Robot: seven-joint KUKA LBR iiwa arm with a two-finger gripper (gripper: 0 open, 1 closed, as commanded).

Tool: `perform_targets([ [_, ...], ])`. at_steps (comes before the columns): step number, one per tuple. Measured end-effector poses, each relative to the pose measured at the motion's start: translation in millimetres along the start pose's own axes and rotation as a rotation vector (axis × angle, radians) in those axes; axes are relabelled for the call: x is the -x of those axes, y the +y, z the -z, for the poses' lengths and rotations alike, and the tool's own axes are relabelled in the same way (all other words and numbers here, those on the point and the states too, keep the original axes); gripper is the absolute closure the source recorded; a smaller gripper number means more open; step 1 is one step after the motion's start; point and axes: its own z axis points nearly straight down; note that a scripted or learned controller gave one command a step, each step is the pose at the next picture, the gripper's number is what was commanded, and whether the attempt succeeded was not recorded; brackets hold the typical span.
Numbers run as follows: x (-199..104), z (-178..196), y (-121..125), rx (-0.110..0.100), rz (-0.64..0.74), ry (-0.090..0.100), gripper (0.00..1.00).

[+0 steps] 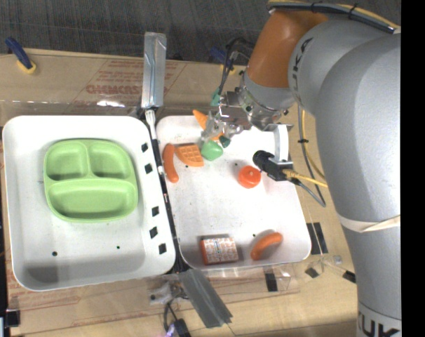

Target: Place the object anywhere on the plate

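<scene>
Gripper (216, 133) over green obj (211, 150) in rt bin (297, 209); grip state can't tell, fingertips blurred.

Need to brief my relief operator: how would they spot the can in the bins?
Look in the right bin, along its near edge. The can lies on its side there, left of an orange, bean-shaped toy. It alone is a cylinder with a printed red-and-white label.
</scene>
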Motion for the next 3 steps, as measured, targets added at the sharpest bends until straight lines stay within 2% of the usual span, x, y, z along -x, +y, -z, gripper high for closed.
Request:
perform_targets([
  [1, -132, -10, -31, 0.001, -0.116, 0.0, 1.0],
  [2, -114, 109, -61, 0.008, -0.125, -0.001, 1.0],
  [3, -193, -9, -73, 0.0, 0.08, -0.003, 1.0],
])
